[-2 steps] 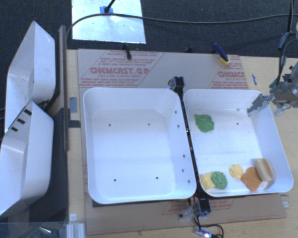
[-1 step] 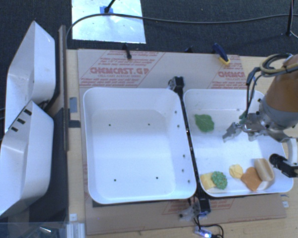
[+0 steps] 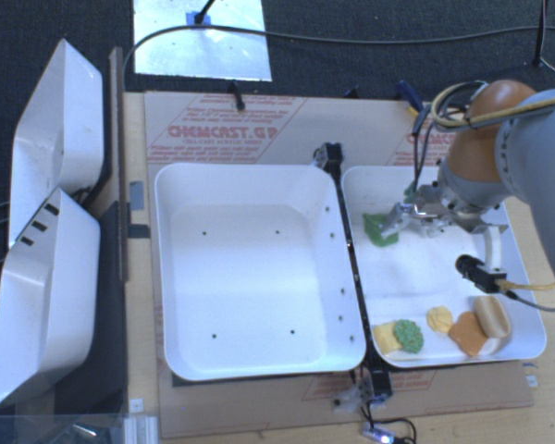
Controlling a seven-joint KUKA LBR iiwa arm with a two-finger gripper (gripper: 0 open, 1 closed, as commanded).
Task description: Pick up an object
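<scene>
This is a robotics lab or test cell. A bench (image 3: 259, 118) topped with printed board carries two white bins (image 3: 250, 276), loose cables (image 3: 351, 37) trail over dark carpet behind the bench, and spare white bins (image 3: 51, 239) lean left of it.

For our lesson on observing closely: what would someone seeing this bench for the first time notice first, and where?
The grey arm with its orange band reaches in from the right over the right-hand shallow white bin, its claw low beside a flat green leaf-shaped piece near that bin's upper left. A cluster of small yellow, green and orange toy foods lies along the bin's near edge.
</scene>
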